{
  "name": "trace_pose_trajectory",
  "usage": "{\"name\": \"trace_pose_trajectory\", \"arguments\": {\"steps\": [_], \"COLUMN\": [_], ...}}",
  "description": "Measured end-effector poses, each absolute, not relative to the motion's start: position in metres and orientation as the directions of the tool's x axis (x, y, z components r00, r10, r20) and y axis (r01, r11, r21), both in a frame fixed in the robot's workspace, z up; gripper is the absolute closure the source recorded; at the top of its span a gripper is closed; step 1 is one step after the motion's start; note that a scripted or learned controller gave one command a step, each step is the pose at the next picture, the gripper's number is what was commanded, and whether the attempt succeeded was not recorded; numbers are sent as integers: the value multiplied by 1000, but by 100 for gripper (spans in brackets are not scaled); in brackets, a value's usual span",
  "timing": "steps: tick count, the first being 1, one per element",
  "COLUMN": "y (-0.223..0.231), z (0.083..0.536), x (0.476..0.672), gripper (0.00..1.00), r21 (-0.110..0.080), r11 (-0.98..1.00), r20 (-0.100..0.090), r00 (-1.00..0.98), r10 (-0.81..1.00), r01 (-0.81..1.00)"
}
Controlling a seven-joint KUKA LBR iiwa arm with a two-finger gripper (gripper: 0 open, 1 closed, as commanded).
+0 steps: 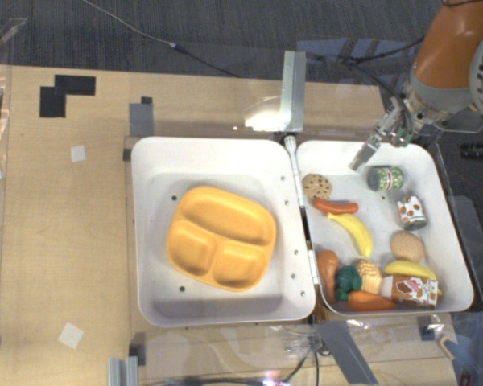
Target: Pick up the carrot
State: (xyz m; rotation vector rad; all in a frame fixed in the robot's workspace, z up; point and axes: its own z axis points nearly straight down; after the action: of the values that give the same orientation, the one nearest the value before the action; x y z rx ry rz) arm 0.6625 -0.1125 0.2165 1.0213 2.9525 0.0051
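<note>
The carrot [371,301] is a short orange piece lying along the front wall of the right bin [443,185], beside a green broccoli [348,280] and a small printed carton [414,290]. My gripper [375,149] hangs over the far edge of that bin, above its back middle, with nothing seen in it. It is well apart from the carrot, which lies at the opposite, near end of the bin. The orange wrist band [447,47] is at the upper right.
The right bin also holds a cookie [315,186], a sausage [336,207], two bananas [353,233], a green can [385,178], a small red-and-white can [410,211], and a potato [407,247]. The left bin [157,167] holds a yellow divided tray [220,237].
</note>
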Motion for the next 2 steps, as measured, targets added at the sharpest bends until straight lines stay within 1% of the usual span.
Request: {"name": "trace_pose_trajectory", "arguments": {"steps": [1,2], "y": [-38,-93], "z": [194,90], "x": [603,559], "gripper": [0,0], "r21": [5,8], "r11": [799,822], "r20": [-4,-15], "r00": [-799,-822], "r10": [602,570], "r01": [602,570]}}
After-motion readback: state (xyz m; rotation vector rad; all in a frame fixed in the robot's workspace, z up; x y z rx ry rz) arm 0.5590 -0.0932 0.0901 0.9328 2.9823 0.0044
